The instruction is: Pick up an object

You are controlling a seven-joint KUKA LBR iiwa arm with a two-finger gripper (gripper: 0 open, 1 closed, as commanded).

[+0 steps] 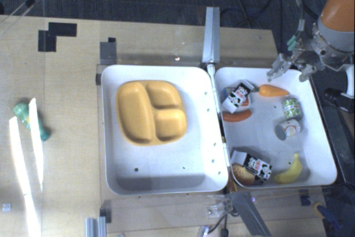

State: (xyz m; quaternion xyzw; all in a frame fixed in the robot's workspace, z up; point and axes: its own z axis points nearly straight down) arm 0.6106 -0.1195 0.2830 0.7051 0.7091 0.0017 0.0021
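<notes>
Jaws (290, 66): two pale fingers splayed apart, nothing between them, so open and empty, hanging over the far rim of the right-hand shallow white bin (327, 141) near its far right corner. Above them sits the grey wrist with its orange band (339, 0), the arm coming in from the right. Nearest candidate is the small orange carrot-shaped toy (273, 91), lying just inside the bin, a little toward me and slightly left of the jaws; its long axis runs roughly left to right across the bin, thick end left, tip pointing right. Judgement: the coming move turns on this, a short drop forward and down, with the fingers set across the carrot's short width, not along its length. Just left of the carrot is a small black-and-white printed carton (238, 96), and beneath that a flat red sausage-like piece (237, 116), both close enough that a wide approach might nudge them. Further toward me: a green-labelled can (292, 107), a grey-topped can on its side (289, 129), then at the near edge a yellow banana (290, 170), a second black-and-white carton (257, 166) and a tan bun-like item (242, 174), too blurred to identify. Left-hand white bin (161, 180) holds a yellow sectioned plastic tray (151, 112). On the wooden desk (61, 86), far left, a small teal object (23, 112), unclear.
</notes>
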